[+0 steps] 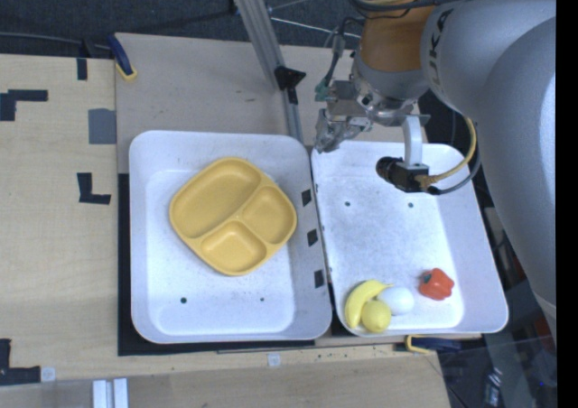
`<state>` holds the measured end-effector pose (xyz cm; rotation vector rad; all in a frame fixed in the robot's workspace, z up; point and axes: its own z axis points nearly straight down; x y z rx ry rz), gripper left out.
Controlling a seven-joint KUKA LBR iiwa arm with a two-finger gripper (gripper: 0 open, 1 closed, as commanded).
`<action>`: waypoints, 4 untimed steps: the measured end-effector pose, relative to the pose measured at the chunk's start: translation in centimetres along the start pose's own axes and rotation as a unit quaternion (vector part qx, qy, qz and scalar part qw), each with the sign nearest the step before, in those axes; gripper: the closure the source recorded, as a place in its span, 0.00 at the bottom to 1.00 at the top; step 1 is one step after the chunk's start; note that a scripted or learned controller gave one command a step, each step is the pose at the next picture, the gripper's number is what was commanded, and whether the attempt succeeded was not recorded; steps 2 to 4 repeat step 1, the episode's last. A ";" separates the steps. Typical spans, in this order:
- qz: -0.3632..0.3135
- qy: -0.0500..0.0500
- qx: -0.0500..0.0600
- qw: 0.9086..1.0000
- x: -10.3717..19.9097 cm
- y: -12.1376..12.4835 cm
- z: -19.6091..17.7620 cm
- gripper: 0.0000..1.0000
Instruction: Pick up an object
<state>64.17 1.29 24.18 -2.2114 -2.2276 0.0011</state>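
The robot's hand (330, 137) hangs over the far corner of the right bin (361, 217); whether it is spread or closed cannot be told, and nothing shows in it. Well toward the near rim lie its likely targets: a curved yellow banana (361, 300), a white egg (396, 300) and a red pepper (436, 284), seemingly light, smooth plastic, best pinched across their narrow middles. The left bin (144, 217) carries a stiff yellow divided plate (232, 215).
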 end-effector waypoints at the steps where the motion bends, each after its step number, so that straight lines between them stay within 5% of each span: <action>1: 0.000 0.000 -0.001 1.000 4.5 0.5 0.1 1.00; 4: 0.000 0.000 -0.001 1.000 4.5 0.5 0.1 1.00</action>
